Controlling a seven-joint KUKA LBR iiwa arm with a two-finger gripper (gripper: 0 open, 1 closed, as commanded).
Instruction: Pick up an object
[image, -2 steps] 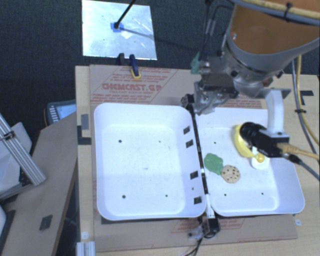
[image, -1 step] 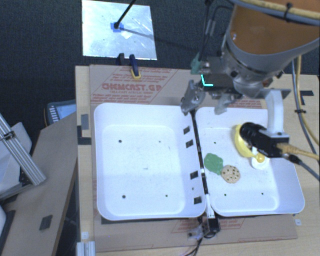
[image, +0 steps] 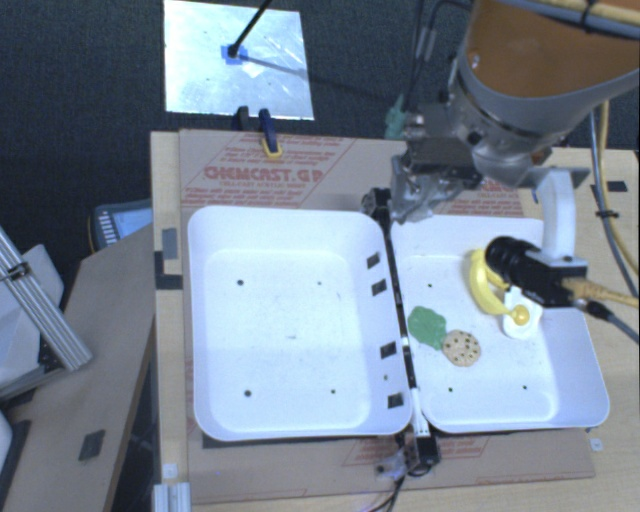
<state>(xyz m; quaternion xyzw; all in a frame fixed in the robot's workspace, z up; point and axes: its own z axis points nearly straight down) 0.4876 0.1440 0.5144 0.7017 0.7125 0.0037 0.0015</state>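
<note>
Right bin (image: 560, 400) holds 3 items mid-floor; tool (image: 418, 195) hovers over its far-left rim, grip unclear.

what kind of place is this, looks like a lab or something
Most likely a robotics lab bench set up for grasping trials: a robot arm reaches over two shallow white bins, and the right one holds toy items such as a banana and a cookie.
</note>
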